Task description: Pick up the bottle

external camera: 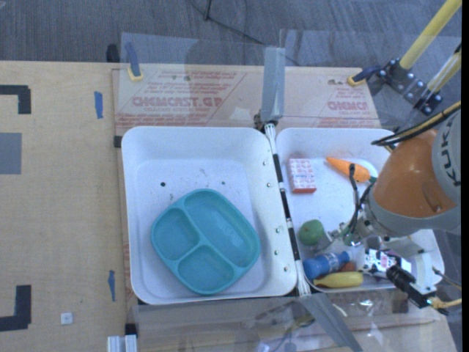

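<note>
The clear plastic bottle with blue cap (327,262) lies near the front edge of the right white bin (322,141), beside a yellow banana (338,279). The gripper (359,235) hovers just above; finger state cannot be determined.

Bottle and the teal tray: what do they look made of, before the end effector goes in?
Bottle: probably plastic, clear body with a blue cap end; it shows pale glints, lying in the right bin. Tray: likely moulded plastic, smooth teal, faintly glossy, with three rounded compartments, in the left bin. Neither can be confirmed by look alone.
</note>
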